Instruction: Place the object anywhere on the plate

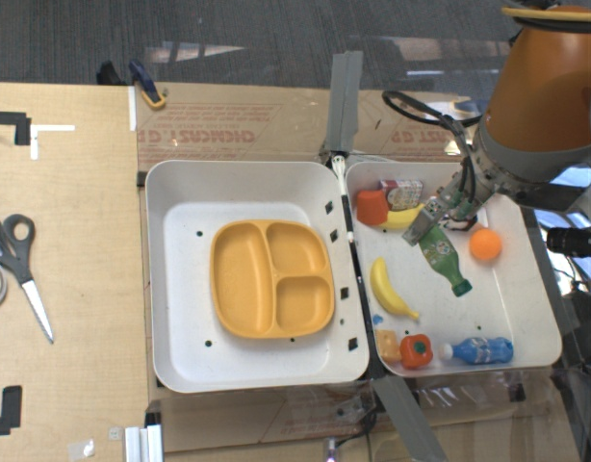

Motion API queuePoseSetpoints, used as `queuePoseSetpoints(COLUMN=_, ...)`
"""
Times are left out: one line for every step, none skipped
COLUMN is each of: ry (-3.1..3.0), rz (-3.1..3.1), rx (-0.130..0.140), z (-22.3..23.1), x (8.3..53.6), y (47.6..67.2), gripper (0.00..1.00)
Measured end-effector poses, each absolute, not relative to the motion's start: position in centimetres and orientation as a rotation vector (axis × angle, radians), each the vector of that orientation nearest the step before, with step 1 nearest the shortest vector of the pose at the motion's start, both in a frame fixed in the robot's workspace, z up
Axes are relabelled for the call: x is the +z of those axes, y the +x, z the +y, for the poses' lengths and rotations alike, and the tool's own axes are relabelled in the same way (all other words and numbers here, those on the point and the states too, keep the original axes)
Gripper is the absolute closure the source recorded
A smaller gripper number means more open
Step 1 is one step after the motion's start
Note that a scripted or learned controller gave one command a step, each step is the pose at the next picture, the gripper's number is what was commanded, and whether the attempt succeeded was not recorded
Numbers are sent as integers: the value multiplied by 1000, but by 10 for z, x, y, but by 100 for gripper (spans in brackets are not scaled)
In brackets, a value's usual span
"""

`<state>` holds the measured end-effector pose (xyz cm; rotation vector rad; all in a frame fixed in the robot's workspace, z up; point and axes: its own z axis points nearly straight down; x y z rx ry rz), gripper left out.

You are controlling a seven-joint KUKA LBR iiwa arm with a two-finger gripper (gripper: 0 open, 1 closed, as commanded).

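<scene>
One gripper (425,221) sat at the green bottle (444,258); its grasp state could not be determined. Bottle likely light, smooth; grasp mid-body.

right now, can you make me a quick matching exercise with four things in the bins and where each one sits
Things:
1. yellow three-compartment plastic plate
2. small orange ball
3. green plastic bottle
4. clear bottle with blue label

Places:
A. near front edge of right bin, lying on its side
B. middle of left bin
C. just below the gripper, lying at a slant
D. right side of right bin, beside the green bottle

Pairs: 1-B, 2-D, 3-C, 4-A
</scene>
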<state>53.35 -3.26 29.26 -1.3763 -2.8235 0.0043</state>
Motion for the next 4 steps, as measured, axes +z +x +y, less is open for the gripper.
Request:
queuePoseSetpoints(ry=-1354, rz=-2833, rx=4, z=36, x=254, y=478, gripper=100)
queuePoseSetpoints(ry=-1258, rz=-2876, rx=4, z=97, x=197, y=478, gripper=100)
queuePoseSetpoints(ry=-1201, rz=-2901, rx=4, z=78, x=230, y=523, gripper=100)
queuePoseSetpoints(ry=-1201, rz=-2901, rx=4, z=78, x=230, y=523, gripper=0)
